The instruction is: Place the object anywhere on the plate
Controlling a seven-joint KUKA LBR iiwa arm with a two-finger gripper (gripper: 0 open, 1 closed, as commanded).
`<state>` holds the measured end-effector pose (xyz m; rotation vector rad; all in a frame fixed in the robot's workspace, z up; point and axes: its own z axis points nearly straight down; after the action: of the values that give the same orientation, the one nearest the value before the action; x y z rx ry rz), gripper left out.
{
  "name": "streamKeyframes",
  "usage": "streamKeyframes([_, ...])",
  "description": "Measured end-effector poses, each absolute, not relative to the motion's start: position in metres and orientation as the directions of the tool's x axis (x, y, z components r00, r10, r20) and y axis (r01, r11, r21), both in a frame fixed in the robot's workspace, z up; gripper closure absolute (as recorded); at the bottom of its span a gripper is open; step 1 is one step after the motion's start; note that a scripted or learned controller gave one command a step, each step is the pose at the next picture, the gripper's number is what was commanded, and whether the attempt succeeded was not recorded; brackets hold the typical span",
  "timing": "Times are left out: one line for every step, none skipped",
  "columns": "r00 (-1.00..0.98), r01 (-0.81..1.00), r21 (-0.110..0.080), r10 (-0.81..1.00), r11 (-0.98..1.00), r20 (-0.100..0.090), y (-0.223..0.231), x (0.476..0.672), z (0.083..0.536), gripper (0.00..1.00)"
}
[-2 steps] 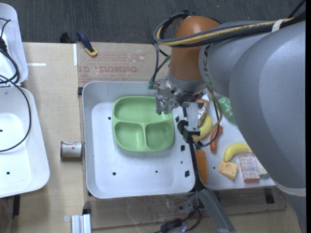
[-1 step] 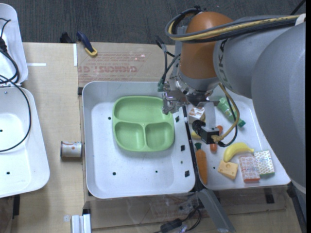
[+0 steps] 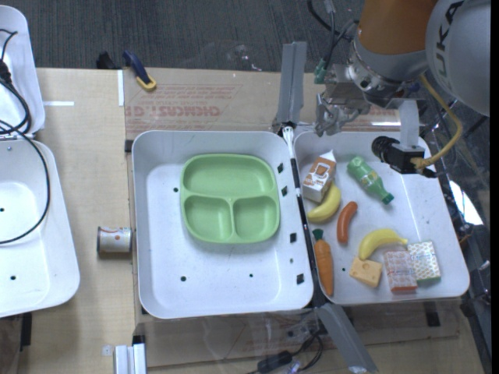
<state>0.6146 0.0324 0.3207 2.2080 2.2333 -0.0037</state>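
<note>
A green plate [image 3: 231, 195] with three compartments lies in the left bin [image 3: 156, 232]. The right bin [image 3: 437, 209] holds several toy foods: a small carton [image 3: 319, 176], a banana [image 3: 327, 205], a green bottle [image 3: 369, 179], a sausage [image 3: 346, 220], a carrot [image 3: 323, 262], a second banana [image 3: 382, 241], a cheese wedge [image 3: 366, 271] and two small boxes [image 3: 412, 266]. My gripper [image 3: 331, 121] hangs over the back left corner of the right bin, above and behind the carton, with nothing seen in it.
A small can [image 3: 115, 240] lies on the bench left of the left bin. A blue and yellow clamp [image 3: 139, 70] sits at the back. White equipment with black cables [image 3: 23, 209] stands at the far left. A black fitting [image 3: 394, 154] juts over the right bin's back.
</note>
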Motion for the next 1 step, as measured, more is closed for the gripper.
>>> streamKeyframes([-0.181, 0.984, -0.004, 0.984, 0.181, -0.002, 0.1625, 0.5648, 0.2644, 1.00])
